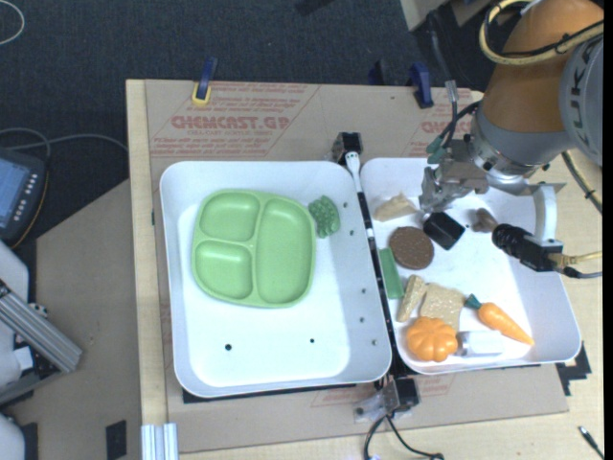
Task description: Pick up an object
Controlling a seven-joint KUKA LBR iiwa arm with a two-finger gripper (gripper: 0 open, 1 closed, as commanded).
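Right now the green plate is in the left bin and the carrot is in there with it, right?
Not quite. The green plate is in the left bin, but the carrot lies in the right bin, near its front corner beside the pumpkin. The camera view shows it.

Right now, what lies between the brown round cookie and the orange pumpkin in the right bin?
In the camera view, two pale cracker pieces lie between the brown round cookie and the orange pumpkin, close above the pumpkin.
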